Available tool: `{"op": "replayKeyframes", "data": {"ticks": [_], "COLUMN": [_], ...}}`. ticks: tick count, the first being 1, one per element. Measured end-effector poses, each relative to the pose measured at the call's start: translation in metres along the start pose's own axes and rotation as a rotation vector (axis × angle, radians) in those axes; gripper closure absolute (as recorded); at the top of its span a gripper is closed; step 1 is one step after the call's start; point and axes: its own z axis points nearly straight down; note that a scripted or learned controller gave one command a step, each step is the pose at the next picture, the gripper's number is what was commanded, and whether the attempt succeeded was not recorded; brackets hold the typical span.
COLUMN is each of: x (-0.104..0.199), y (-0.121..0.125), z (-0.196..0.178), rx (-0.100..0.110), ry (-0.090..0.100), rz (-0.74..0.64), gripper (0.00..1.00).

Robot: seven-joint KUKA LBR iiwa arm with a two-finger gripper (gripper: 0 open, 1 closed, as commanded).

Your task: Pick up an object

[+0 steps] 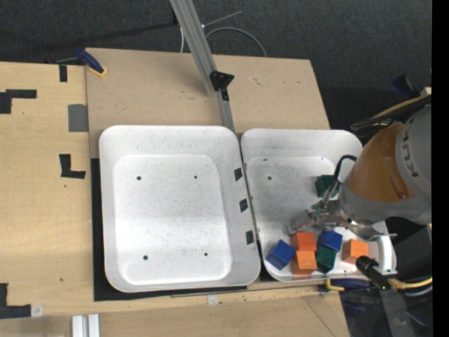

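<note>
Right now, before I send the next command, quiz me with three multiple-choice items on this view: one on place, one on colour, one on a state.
1. Where do the blocks lie?
A. In the left bin
B. In the near corner of the right bin
C. On the bench outside the bins

2. Which colours do the blocks show?
A. Blue, orange and green
B. Yellow and pink
C. All white

3. Where is the gripper?
A. Over the left bin
B. Over the bare bench behind the bins
C. Low over the right bin, beside the block pile

Answers:
1 B: the blue block, orange block and their neighbours are bunched in the right bin, at its near side.
2 A: those blocks, plus a green block, show these colours.
3 C: the gripper sits just above the pile; the left bin lies apart from it.
</note>
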Motion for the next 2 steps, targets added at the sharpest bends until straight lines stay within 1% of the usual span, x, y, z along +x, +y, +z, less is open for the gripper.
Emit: {"op": "replayKeyframes", "data": {"ticks": [1,2], "x": [0.001,-0.004], "y": [0.0,0.0], "z": [-0.01,-0.071], "rx": [0.001,-0.007], "ry": [0.002,-0.001], "rz": [-0.001,0.0], "gripper": [1.0,1.0]}}
